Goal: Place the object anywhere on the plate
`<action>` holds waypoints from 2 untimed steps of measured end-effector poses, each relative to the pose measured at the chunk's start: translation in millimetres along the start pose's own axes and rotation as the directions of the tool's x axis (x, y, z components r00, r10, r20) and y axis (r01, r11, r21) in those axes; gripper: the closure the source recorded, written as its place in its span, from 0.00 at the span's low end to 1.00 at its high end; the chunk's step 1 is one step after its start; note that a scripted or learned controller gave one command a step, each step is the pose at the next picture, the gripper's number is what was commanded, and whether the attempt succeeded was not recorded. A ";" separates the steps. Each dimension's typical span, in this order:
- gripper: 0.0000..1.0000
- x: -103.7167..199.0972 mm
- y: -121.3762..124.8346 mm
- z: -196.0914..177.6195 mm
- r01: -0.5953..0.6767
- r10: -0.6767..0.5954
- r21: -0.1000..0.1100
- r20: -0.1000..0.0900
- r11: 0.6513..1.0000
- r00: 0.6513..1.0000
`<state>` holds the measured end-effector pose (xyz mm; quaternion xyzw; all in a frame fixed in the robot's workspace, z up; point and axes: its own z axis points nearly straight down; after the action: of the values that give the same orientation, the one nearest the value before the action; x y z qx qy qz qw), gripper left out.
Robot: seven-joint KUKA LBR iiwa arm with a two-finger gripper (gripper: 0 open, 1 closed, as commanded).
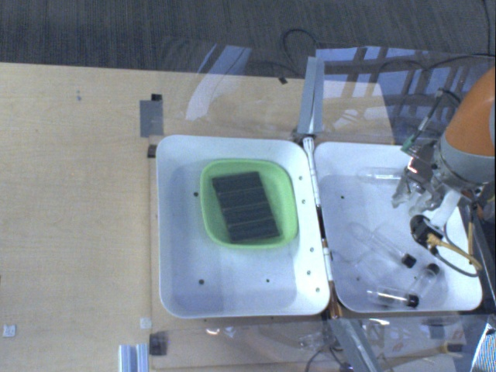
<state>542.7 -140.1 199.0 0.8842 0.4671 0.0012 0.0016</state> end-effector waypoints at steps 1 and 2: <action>0.00 -0.1 0.0 0.0 -0.001 0.001 0.000 0.000 1.000 1.000; 0.00 -39.1 17.4 -31.5 0.064 -0.064 -0.003 -0.001 0.998 0.998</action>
<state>534.9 -182.2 230.5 0.8688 0.4951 0.0021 0.0027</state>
